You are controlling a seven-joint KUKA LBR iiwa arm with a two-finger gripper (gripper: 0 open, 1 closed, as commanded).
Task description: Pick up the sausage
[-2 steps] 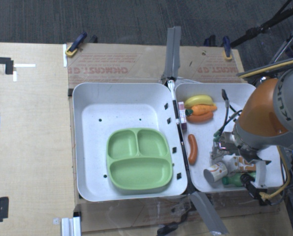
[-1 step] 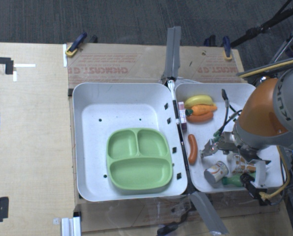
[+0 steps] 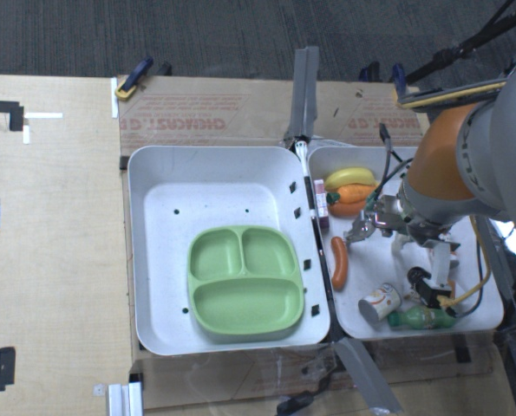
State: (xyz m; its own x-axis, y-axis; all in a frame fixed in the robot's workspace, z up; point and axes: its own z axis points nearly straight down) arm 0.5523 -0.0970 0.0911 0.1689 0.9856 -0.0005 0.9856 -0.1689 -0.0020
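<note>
While the arm is reaching in from 3 o'clock, things are sitting like this:

Surface (image 3: 49,258): it is carrying two white bins side by side.

Left bin (image 3: 153,198): it is holding a green plate (image 3: 244,280) with three parts, and nothing is lying on the plate.

Right bin (image 3: 349,315): it is holding the sausage, the other toys and the gripper.

Sausage (image 3: 338,263): it is lying flat by the bin's wall at 9 o'clock, long way running from 12 to 6 o'clock. Nothing is touching it.

Gripper (image 3: 362,230): it is hanging near the sausage's top end, off toward 2 o'clock from it. The fingers are looking a little apart and are holding nothing.

Banana (image 3: 350,177): it is lying at the bin's 12 o'clock end.

Carrot (image 3: 350,194): it is lying just below the banana, touching it.

Small can (image 3: 378,302): it is lying on its side at 5 o'clock from the sausage.

Green bottle (image 3: 422,320): it is lying flat just beside the can, at the bin's 6 o'clock end.
</note>
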